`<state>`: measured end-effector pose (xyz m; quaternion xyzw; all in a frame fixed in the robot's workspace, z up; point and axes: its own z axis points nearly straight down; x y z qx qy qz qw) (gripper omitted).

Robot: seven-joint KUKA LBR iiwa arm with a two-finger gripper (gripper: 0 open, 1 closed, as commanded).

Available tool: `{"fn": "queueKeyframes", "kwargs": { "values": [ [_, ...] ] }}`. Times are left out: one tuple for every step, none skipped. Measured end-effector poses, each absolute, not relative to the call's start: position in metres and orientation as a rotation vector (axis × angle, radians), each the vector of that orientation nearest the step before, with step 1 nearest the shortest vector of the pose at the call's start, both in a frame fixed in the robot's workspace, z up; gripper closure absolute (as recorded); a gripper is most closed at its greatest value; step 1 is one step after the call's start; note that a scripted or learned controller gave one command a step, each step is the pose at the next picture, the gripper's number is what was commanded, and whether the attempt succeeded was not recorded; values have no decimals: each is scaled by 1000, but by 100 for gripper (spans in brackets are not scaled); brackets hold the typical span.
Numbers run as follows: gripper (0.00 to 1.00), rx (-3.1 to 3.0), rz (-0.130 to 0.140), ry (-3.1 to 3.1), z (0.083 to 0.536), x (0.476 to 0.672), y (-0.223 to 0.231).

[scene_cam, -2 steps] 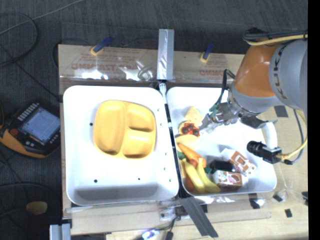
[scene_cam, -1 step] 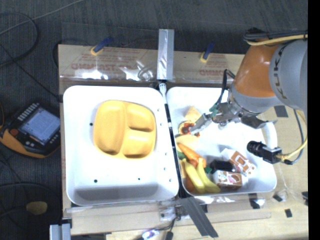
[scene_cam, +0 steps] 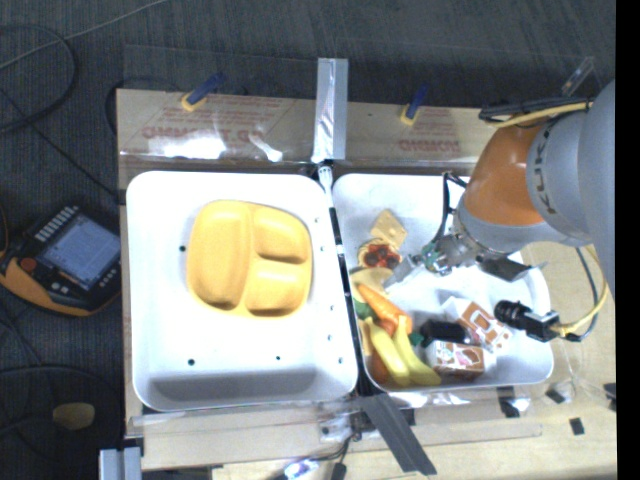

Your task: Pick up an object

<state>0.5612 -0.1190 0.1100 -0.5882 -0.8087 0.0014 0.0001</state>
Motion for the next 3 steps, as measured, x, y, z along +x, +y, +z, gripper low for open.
{"fn": "queueKeyframes", "kwargs": {
  "values": [
    [0, -1798, 0, -2582, 91, 632, -104],
    [0, -1715, -2, -2644, 90, 639, -109],
    [0, -1443, 5, -2795, 93, 661, -126]
  ]
}}
